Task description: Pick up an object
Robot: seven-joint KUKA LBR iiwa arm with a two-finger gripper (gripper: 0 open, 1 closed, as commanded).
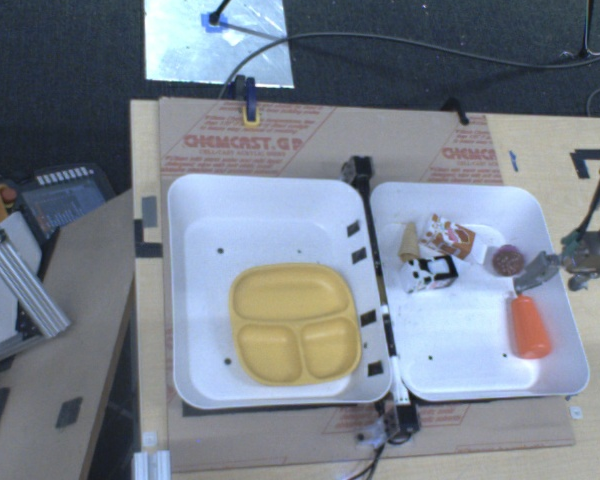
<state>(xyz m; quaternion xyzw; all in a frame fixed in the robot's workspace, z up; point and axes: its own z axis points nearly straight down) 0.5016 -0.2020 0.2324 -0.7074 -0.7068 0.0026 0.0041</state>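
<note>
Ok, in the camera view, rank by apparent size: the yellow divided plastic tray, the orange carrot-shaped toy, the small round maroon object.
1. Yellow divided plastic tray
2. Orange carrot-shaped toy
3. Small round maroon object

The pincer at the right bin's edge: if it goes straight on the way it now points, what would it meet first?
Probably the orange carrot-like toy, which lies just below and left of the pincer in the right bin. Height is unclear from above, so it could instead reach the bin floor beside it.
</note>
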